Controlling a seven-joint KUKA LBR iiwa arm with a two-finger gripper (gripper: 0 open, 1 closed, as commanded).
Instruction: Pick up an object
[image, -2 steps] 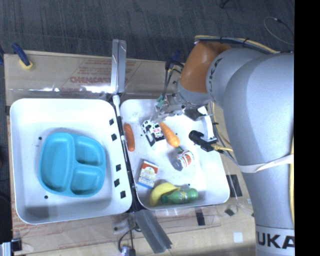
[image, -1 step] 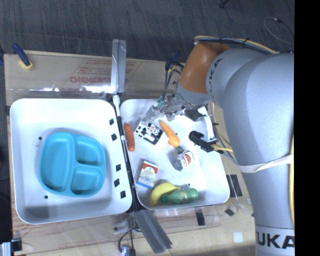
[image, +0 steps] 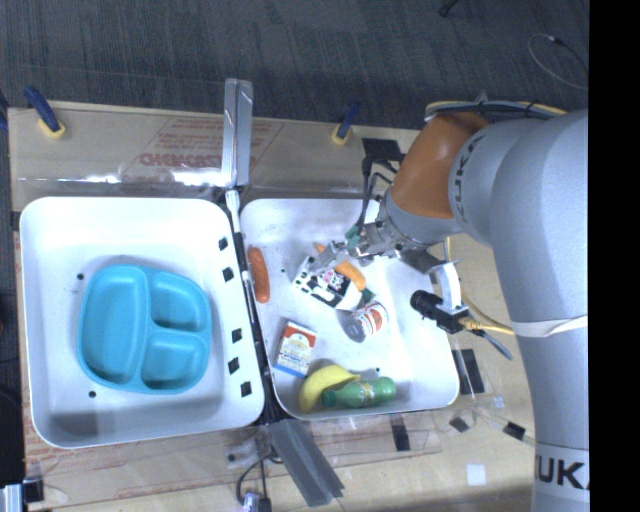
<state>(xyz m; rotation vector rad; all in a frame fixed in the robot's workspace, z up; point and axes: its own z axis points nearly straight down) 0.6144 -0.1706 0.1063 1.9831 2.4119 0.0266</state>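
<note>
Orange carrot (image: 351, 273) | just below pincer (image: 362, 240) | right bin (image: 420, 385)

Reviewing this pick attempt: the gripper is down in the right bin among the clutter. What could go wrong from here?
1. The gripper sits over a tight cluster: the black-and-white carton, a small orange piece and the tipped can lie touching or nearly so. It may catch two things, or just shove them.
2. The can lies on its side and could roll away.
3. The hot dog by the bin divider looks hard to reach.
</note>
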